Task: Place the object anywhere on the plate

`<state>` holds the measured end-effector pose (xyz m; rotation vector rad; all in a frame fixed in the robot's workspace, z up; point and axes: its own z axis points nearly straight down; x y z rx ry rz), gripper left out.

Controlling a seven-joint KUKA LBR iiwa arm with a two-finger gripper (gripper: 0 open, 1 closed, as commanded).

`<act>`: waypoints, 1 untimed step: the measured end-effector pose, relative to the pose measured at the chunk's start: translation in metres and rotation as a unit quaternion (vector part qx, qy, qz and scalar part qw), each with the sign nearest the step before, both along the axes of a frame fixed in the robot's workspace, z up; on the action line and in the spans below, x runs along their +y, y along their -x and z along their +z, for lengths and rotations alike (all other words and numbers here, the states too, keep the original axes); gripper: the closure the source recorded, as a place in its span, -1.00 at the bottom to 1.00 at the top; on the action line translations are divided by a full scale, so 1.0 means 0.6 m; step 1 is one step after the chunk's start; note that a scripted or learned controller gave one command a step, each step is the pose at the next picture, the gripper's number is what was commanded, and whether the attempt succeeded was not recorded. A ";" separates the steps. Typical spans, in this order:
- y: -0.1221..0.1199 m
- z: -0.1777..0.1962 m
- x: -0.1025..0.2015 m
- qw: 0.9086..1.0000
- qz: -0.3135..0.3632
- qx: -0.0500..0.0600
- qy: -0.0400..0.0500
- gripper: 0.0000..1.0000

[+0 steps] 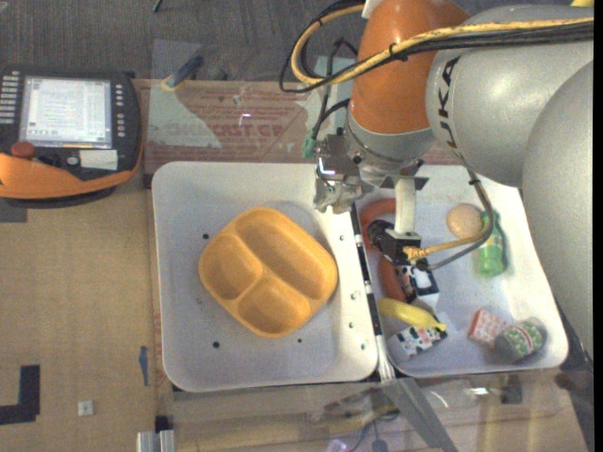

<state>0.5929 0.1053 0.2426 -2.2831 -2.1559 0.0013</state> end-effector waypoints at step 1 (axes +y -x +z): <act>0.000 0.000 -0.001 1.000 0.000 0.000 0.000 -1.00</act>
